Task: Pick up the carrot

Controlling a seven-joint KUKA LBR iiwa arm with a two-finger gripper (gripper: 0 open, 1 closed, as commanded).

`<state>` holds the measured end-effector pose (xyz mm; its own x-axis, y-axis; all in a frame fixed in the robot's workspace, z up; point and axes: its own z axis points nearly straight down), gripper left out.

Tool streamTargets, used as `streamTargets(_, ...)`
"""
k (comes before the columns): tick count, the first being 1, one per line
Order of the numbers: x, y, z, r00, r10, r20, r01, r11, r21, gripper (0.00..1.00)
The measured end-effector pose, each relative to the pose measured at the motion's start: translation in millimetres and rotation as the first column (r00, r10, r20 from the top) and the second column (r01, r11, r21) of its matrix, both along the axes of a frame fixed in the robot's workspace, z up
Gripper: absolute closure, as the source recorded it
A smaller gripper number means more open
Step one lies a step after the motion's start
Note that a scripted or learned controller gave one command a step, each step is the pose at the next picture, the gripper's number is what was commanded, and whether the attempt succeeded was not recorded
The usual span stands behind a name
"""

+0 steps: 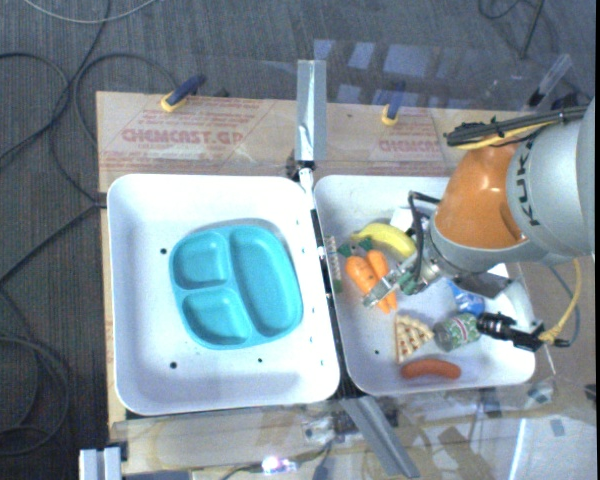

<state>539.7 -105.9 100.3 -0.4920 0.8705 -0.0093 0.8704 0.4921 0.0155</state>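
The orange carrot (362, 272) lies in the right bin (500, 368), near its left wall and just below a yellow banana (385, 237). My gripper (393, 288) reaches in from the right and sits low over the carrot's right end. Orange shows on both sides of the gripper tip, with a small patch just under it. The gripper hides part of the carrot. The grey arm with its orange band (480, 203) covers the bin's upper right.
In the right bin, a waffle-patterned wedge (412, 336), a red sausage (430, 370), a small green can (458, 331) and a blue item (467, 298) lie below and right of the gripper. The left bin (140, 218) holds a blue divided tray (238, 284).
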Motion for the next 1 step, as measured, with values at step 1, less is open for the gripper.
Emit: streamTargets(1, -13.9, 49.1, 91.5, 0.991, -0.134, -0.020, 0.134, 0.991, -0.001, 1.00)
